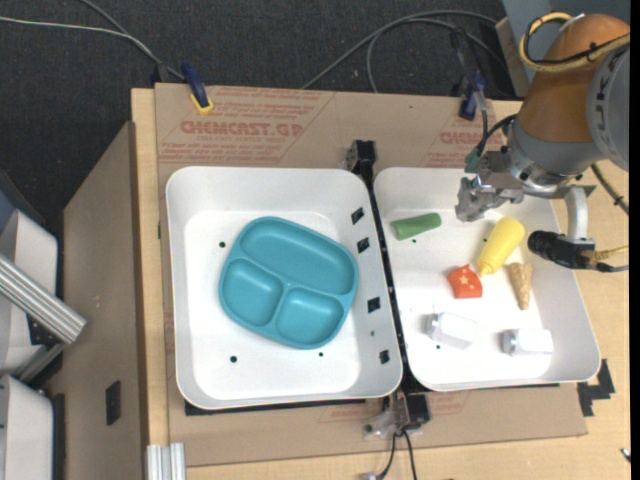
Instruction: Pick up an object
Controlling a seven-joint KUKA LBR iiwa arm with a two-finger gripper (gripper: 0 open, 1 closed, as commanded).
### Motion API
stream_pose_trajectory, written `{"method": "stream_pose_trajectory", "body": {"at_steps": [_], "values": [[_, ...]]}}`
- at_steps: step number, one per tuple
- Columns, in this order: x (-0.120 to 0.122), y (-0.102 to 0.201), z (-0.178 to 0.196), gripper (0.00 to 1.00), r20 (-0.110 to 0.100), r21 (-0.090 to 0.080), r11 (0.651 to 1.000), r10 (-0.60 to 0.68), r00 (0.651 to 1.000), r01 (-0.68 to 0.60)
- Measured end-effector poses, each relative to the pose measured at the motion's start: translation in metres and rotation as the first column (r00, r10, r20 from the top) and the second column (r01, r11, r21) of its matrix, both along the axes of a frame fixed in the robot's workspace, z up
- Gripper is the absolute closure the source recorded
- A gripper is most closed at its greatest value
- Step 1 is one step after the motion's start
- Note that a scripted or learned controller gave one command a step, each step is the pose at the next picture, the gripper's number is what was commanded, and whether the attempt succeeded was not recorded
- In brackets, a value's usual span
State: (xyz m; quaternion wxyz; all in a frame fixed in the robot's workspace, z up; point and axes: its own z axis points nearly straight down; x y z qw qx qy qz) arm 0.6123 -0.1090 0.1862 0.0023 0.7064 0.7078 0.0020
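Arm: the grey arm with its orange band enters from the right and reaches over the back of the right bin.
Gripper: the gripper hangs over the upper part of the right bin, between the green piece and the yellow object.
Gripper state: cannot be told; nothing is seen held by it.
Right bin: the right bin is a shallow white tray holding several small objects.
Green piece: a green piece lies near the bin's left wall, just left of the gripper and apart from it.
Yellow object: a yellow object lies tilted, just right of and below the gripper.
Red item: a small red item sits below the yellow object's lower end, close beside it.
Tan cone: a tan cone lies to the right of the red item, near the yellow object.
Clear items: a clear item and a second clear item lie near the front of the bin, apart from each other.
Left bin: the left bin holds a blue divided plate, lying flat near the middle.
Bench: both bins rest on a cardboard sheet held by clamps at the back.
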Motion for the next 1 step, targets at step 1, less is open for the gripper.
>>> {"method": "stream_pose_trajectory", "body": {"at_steps": [1], "values": [[0.0017, 0.0003, 0.0549, 1.00, 0.001, -0.001, 1.000, 0.000, 1.000, 0.000]]}}
